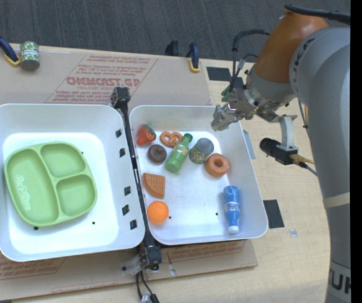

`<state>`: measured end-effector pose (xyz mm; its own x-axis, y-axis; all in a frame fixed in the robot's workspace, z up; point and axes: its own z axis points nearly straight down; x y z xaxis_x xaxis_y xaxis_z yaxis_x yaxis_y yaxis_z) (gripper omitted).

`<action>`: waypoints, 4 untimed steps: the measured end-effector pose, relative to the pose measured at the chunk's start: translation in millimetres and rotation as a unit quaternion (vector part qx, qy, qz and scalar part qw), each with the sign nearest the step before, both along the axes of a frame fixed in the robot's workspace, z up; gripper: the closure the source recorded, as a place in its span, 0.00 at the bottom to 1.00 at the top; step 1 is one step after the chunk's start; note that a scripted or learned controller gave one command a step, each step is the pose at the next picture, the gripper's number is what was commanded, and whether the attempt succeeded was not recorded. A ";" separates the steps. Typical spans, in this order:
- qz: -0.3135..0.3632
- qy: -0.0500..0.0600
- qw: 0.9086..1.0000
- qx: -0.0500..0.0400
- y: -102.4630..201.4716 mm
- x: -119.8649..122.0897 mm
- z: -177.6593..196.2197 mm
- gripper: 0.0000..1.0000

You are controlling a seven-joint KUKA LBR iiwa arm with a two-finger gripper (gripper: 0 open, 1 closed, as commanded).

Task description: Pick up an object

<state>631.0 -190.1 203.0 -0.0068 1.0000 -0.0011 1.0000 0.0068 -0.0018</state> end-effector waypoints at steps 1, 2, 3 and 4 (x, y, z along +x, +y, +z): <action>0.000 0.000 1.000 0.000 0.2 0.2 0.3 0.00; 0.001 0.000 1.000 0.001 91.4 -32.7 10.6 0.00; 0.000 -0.002 1.000 0.000 146.7 -71.4 91.4 0.00; 0.000 0.001 1.000 0.000 205.6 -102.3 11.1 0.00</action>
<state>528.6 15.5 214.1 -0.0078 1.0000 -0.0005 1.0000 0.0078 -0.0041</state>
